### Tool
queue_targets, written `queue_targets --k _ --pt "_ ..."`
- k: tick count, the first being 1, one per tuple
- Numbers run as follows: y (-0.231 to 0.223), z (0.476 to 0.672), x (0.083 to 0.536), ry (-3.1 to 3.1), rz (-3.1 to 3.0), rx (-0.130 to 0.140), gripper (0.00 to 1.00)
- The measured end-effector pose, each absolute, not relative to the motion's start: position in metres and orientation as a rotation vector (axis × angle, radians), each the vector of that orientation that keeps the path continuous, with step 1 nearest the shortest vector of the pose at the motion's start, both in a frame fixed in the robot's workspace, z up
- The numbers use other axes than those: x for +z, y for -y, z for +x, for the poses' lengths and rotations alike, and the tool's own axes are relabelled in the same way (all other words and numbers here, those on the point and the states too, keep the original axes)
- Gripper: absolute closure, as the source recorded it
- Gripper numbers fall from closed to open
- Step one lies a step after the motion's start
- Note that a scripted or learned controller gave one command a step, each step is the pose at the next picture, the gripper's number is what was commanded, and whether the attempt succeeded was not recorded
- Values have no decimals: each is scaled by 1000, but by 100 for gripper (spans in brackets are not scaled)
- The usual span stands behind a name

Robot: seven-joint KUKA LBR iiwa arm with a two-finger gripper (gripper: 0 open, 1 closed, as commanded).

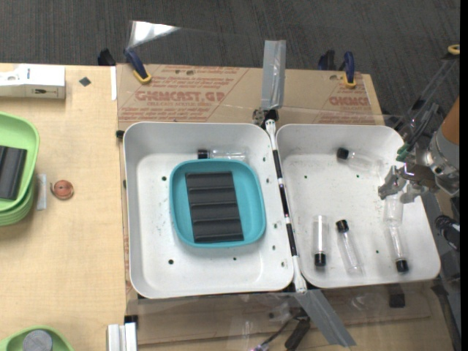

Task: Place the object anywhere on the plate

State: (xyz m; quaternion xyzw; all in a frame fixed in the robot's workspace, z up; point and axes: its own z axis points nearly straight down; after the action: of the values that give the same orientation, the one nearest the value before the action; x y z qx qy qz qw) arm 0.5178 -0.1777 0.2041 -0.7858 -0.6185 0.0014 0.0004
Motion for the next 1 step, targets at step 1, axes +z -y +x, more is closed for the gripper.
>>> queue_targets --k 1 --pt "178 518 204 1942 -2468 4 0"
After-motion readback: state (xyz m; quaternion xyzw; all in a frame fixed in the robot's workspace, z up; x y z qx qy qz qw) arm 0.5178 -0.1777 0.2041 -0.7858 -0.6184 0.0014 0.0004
